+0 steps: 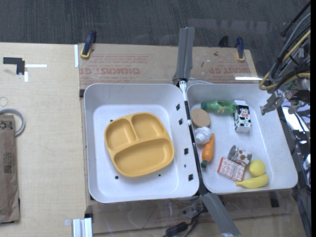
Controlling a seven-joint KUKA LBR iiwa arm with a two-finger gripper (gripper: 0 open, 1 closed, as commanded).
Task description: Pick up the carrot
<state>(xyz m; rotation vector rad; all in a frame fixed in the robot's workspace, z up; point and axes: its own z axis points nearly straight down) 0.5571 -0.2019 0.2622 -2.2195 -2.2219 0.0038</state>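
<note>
Two shallow white bins sit side by side on a pale wooden bench, with printed brown cardboard behind them whose red lettering is too faint to read. Inside the right bin (281,147), the carrot (208,149) lies near the left wall, tilted, its green end toward 7 o'clock. A white knobbly object (201,136) touches it at 11 o'clock, with a tan disc (200,117) just beyond. At 1 o'clock lie a green bottle (218,106) and a small cow-print carton (242,118). At 4 o'clock are two small printed packets (235,163), then a lemon (256,168) and a banana (253,181). The left bin (94,147) holds a yellow divided plate (139,144). The gripper (274,102) hangs at the right bin's far right rim, at 2 o'clock from the carrot and well apart; whether it is open cannot be told, and nothing is seen in its grasp.
</note>
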